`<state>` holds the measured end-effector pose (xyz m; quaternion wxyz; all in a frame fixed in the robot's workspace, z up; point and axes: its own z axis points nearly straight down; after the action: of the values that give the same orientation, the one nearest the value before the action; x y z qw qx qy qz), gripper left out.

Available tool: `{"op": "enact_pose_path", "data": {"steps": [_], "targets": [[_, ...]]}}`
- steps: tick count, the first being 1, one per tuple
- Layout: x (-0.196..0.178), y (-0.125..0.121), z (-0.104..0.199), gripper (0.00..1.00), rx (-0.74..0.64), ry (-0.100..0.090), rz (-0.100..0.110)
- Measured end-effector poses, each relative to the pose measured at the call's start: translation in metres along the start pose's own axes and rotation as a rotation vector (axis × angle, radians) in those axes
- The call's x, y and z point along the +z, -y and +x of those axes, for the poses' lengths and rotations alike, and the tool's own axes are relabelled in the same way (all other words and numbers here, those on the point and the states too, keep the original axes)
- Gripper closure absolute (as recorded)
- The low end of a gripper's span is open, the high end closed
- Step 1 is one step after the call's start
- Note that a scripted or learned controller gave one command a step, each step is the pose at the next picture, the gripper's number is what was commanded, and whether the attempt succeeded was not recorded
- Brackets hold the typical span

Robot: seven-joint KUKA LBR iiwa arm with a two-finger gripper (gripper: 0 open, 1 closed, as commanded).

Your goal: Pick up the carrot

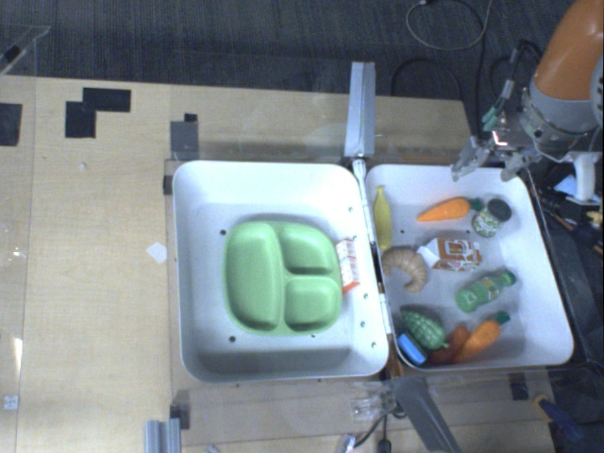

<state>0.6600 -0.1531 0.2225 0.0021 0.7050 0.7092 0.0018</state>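
An orange carrot (444,210) lies in the far part of the right bin (547,281), its green end pointing right. A second orange carrot-like piece (481,336) with a green top lies near that bin's front edge. My gripper (490,165) hangs over the right bin's far rim, up and to the right of the far carrot. Its fingers (464,166) are spread apart, so it is open with nothing between them.
The right bin also holds a banana (381,217), a croissant (406,267), a snack packet (458,253), a small jar (491,217), a green bottle (484,291) and a green knobbly item (423,328). A green divided plate (281,274) sits in the left bin (198,206).
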Motion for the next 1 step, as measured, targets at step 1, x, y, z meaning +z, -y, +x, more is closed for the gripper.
{"op": "enact_pose_path", "data": {"steps": [1], "targets": [[0.1238, -0.0098, 0.0395, 0.00, -0.095, 0.000, 0.000]]}}
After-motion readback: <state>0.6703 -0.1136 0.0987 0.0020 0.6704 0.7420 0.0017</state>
